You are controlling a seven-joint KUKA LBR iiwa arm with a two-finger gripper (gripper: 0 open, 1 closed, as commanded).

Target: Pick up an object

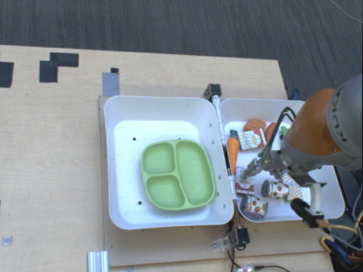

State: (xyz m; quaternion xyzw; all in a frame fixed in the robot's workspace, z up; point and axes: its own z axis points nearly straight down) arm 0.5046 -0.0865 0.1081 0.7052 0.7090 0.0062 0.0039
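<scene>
Fingers (252, 170): spread apart, nothing between them, low over the right white bin (334, 208).
Small red-and-white packet (244, 186): just below the fingertips, near the bin's left wall.
Orange plastic carrot (232, 148): upper left of the fingers, along the same wall.
Round patterned tin (254, 207): further below.
Left white bin (116, 169): holds a light green three-compartment plastic plate (177, 175).

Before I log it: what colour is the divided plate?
Light green, clearest in the camera view.
</scene>
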